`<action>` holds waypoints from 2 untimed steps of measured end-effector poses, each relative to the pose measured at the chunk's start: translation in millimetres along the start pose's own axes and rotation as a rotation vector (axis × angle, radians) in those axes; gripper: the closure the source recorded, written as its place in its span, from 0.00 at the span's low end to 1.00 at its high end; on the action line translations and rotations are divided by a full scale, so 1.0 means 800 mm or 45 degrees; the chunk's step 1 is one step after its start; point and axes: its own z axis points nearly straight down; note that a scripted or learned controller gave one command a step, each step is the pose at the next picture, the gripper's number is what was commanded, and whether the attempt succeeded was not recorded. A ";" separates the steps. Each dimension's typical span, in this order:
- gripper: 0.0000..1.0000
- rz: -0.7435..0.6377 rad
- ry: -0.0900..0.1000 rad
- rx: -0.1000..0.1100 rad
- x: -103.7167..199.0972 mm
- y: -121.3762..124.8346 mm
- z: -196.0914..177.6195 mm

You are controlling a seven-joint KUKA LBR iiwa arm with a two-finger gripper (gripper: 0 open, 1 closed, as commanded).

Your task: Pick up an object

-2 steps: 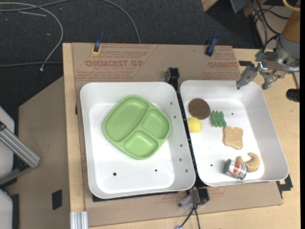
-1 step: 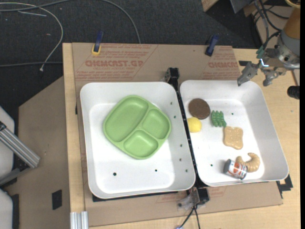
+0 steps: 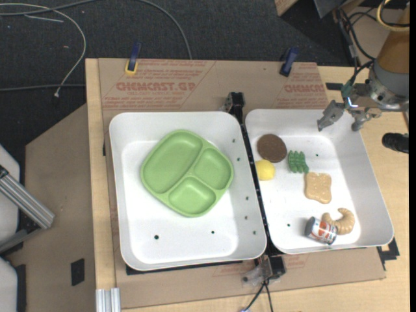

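The grey two-finger gripper (image 3: 343, 116) stood above the far right corner of the right-hand shallow white bin (image 3: 370, 174), its two fingers spread well apart with nothing between them. The arm's orange band (image 3: 394, 56) showed just above the wrist, at the view's right edge.

Inside that right bin lay six items, all well clear of the gripper. A round dark-brown disc (image 3: 272, 147) sat near the bin's left wall, with a small yellow lump (image 3: 264, 169) just beside it toward the camera. A small green ridged piece (image 3: 298, 162) lay immediately right of the disc. A tan, toast-shaped piece (image 3: 318, 187) rested near the bin's middle. At the near edge, a tan crescent-shaped pastry piece (image 3: 344, 220) touched a small red-and-white can (image 3: 321, 230) lying on its side (its label could not be read at this resolution; possibly a toy tin).

The left-hand shallow white bin (image 3: 130, 239) held a light-green plastic plate with three compartments (image 3: 187, 172), lying flat and turned at an angle to the bin walls.
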 end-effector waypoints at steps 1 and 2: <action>0.00 0.000 0.000 -0.002 -0.012 0.002 0.061; 0.00 0.000 0.001 0.000 -0.022 0.000 0.133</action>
